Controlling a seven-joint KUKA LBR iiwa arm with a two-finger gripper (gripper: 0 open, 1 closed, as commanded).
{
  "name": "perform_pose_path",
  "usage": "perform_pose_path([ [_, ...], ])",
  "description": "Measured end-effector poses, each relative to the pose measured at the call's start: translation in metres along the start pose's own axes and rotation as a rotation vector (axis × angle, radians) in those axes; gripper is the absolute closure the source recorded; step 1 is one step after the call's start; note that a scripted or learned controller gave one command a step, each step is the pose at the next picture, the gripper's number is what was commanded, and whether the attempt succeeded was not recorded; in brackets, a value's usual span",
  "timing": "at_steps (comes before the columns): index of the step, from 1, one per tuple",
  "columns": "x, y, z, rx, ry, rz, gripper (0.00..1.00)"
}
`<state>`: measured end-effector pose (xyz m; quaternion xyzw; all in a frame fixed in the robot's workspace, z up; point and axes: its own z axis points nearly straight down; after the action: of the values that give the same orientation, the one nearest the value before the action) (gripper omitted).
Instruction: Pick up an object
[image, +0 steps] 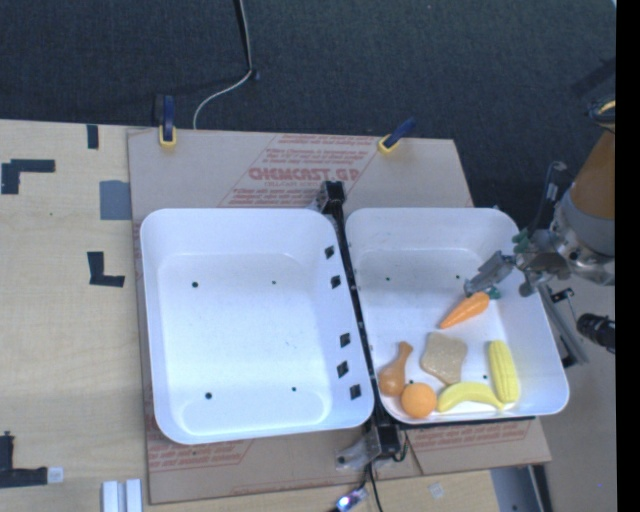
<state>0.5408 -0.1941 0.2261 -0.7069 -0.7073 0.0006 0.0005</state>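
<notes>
Nearest, an orange (419, 400), banana (470, 397), corn (503, 372) and bread (444, 356) are crowded below the carrot (466, 310). Just above the carrot's tip, the gripper (508, 271) is seen; finger spread cannot be told. The round carrot could be nudged aside.

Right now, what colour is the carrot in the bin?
Orange. The carrot shows clearly in the camera view, lying in the right bin.

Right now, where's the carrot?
The carrot lies in the right bin, near its right wall, just above the bread slice, beside the gripper.
</notes>
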Motion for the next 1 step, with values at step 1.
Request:
perform_pose_path([
  [1,-0.0072,0.0325,0.1301,-0.002,-0.002,0.001,0.00],
])
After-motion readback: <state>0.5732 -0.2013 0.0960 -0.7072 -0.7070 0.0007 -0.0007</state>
